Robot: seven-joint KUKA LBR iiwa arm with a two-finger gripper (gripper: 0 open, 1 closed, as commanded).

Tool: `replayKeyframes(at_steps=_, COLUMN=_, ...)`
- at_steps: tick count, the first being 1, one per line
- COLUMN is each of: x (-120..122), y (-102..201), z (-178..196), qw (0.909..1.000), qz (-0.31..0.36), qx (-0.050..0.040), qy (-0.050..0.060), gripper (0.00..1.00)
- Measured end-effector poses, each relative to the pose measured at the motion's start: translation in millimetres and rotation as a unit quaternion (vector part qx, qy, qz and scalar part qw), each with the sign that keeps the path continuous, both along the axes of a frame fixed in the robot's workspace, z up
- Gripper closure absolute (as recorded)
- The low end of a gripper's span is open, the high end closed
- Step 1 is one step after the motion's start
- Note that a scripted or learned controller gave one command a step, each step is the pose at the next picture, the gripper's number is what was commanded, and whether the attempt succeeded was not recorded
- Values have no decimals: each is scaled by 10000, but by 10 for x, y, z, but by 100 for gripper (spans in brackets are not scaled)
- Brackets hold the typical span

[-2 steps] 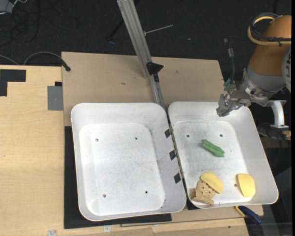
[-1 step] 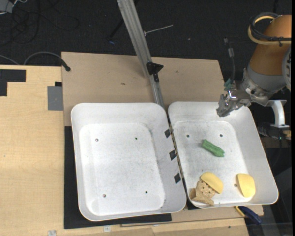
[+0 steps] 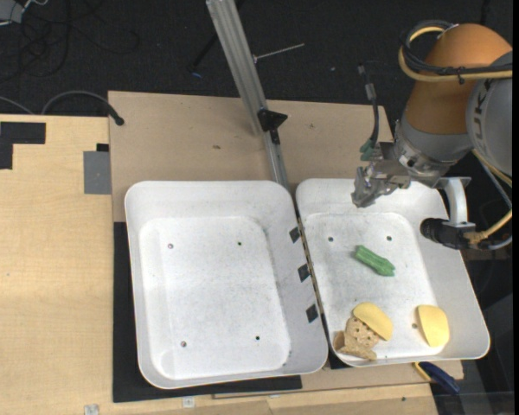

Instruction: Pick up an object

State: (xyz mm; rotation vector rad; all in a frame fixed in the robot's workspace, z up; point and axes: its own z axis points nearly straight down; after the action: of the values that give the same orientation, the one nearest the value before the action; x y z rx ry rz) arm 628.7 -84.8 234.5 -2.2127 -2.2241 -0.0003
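**What's sitting around the two bins**

We've got a light wood worktop (image 3: 43, 258) on the left with a few black and grey patches (image 3: 95, 171) stuck near its far edge. A brown board (image 3: 190, 141) lies under the left bin (image 3: 147, 201) and right bin (image 3: 463, 305), which sit side by side, touching. A slanted aluminium rail (image 3: 242, 67) runs down to the gap between them. Behind it all we see dark floor with loose cables (image 3: 17, 7).

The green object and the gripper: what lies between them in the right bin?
In the camera view, only bare white bin floor lies between the gripper and the green object.
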Motion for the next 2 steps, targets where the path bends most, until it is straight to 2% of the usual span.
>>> replayKeyframes(at_steps=2, x=-91, y=993, z=-155, qw=10000, qz=-8, qx=-5, qy=9, gripper=100)
